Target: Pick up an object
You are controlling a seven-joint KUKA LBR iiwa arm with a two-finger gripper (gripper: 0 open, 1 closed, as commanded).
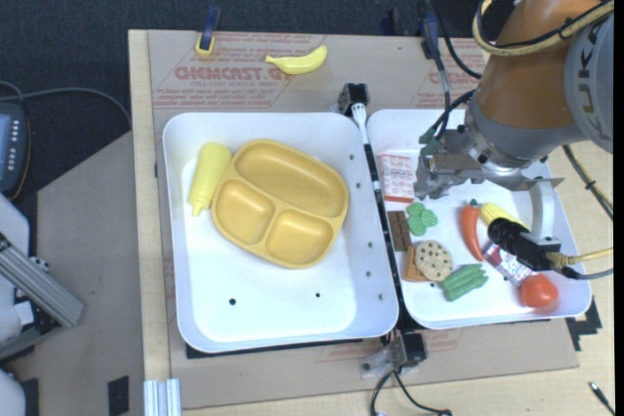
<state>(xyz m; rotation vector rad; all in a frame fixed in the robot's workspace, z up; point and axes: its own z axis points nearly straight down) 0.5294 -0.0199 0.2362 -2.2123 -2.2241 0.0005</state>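
Yellow banana (pixel 297 61) on the brown board (pixel 244 73) behind the bins.

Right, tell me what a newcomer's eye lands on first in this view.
First, the big yellow divided plate in the left bin, with a yellow mustard bottle against its left edge. Then the arm's orange band looming over the right bin, where small toy foods cluster: a cookie, a carrot, a tomato. A toy banana lies on the board behind the bins.
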